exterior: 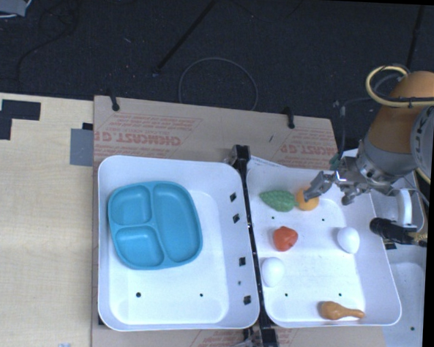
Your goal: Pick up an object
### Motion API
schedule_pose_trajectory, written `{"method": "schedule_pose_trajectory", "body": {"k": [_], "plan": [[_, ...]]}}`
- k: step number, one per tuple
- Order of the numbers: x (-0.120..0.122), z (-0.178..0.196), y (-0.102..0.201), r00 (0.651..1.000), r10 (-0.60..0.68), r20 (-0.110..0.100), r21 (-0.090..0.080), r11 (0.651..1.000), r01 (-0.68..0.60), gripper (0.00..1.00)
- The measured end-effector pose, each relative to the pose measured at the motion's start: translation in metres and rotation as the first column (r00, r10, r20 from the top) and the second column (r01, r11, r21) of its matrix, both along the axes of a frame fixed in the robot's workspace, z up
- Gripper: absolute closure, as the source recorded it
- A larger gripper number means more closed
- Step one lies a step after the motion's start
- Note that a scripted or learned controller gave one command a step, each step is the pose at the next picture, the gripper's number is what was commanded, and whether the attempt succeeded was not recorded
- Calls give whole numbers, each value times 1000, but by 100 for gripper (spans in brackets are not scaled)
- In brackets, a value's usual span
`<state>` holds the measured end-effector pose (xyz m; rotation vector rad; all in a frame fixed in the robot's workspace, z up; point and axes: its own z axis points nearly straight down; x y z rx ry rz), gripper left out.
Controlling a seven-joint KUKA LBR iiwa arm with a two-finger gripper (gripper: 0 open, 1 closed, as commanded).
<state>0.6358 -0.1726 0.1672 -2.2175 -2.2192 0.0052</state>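
The right bin (375, 278) holds several small items. A green leafy piece (277, 200) lies at its back, with a small orange ball (307, 203) touching its right end. A red piece (285, 238) sits mid-bin. One white egg (348, 239) is at the right and another (272, 270) is by the left wall. A tan drumstick shape (340, 311) lies near the front. My gripper (334, 189) hovers over the bin's back right, open, its left finger just above the orange ball. Nothing sits between the fingers.
The left bin (210, 293) holds a blue divided plate (154, 224). A black divider (246, 237) runs between the two bins. Cardboard (205, 135) lies under both bins. A black fitting (397, 231) juts in at the right bin's right rim.
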Motion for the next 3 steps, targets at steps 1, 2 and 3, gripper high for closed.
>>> {"method": "schedule_pose_trajectory", "body": {"k": [1,2,3], "plan": [[-2,-43,3,1000,0,0,0,1000,0,0],[-3,-82,5,1000,1,1,0,1000,-1,0],[-2,-70,4,1000,1,2,0,1000,-1,100]]}}
